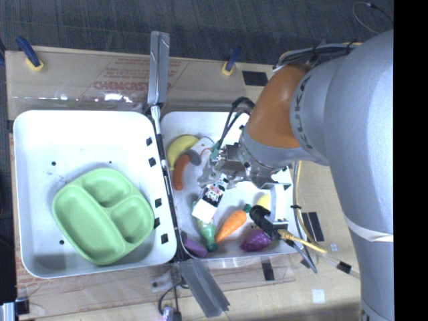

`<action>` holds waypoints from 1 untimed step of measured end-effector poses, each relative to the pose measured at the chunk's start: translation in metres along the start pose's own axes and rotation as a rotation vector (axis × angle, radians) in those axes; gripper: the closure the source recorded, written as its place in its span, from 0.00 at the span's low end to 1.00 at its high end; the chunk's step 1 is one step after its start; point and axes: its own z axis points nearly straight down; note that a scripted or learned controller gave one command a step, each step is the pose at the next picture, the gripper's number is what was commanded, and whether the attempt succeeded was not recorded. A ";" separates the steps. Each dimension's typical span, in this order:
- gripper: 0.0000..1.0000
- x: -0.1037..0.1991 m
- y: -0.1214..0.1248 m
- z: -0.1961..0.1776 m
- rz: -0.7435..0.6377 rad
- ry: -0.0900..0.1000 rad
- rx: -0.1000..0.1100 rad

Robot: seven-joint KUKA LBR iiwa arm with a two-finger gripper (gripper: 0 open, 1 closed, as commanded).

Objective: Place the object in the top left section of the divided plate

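Task barely begun. Green divided plate [102, 214] sitting bare in the left bin [33, 132]. Toy food — banana [179, 146], carrot [231, 224], grapes [256, 240] — all in the right bin [194, 120]. Gripper [215, 174] low over that pile; grip state impossible to tell. Pick, carry and placement all left.

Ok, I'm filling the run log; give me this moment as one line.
arm: over right bin | gripper: low among toy food, above carrot | fingers: unclear | green divided plate: left bin, holds nothing | placement: not done
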 end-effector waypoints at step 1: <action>1.00 0.088 0.001 -0.001 -0.042 -0.002 -0.004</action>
